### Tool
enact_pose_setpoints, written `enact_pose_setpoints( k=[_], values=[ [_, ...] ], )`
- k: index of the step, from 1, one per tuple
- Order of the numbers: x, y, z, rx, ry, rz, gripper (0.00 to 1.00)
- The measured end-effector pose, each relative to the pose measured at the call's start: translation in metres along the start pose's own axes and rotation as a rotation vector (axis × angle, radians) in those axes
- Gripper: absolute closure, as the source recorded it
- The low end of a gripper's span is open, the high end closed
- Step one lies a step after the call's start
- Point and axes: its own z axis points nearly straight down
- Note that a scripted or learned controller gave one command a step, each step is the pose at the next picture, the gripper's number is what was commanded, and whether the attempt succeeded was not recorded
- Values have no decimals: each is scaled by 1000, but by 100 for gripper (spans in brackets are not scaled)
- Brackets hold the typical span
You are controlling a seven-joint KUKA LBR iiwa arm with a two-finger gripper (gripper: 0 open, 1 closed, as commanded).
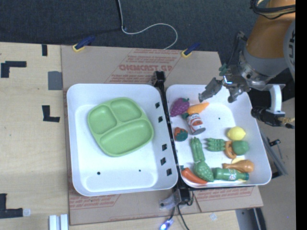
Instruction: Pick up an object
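Gripper (221, 91) hovering over the far edge of the right bin (256, 143), fingers spread apart and holding nothing.

I take the orange carrot (198, 107) as my landmark: the gripper hangs just beyond and to the right of it. Candidate objects cluster around it: the purple grapes (180, 106) touch its left end, and the small can (195, 122) stands just on its near side. I judge this crowding the main risk: a descent here could catch the carrot and the can together, or a finger could land on the can's top and push it over. The yellow lemon (236, 133), well right of the carrot, has more clearance. The green divided plate (120, 125) lies in the left bin (76, 143), far left of the carrot.
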Motion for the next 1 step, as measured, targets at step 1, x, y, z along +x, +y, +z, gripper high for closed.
enact_pose_setpoints(
  k=[1],
  values=[
    [1, 0, -10, 1, 0, -2, 100]
  ],
)
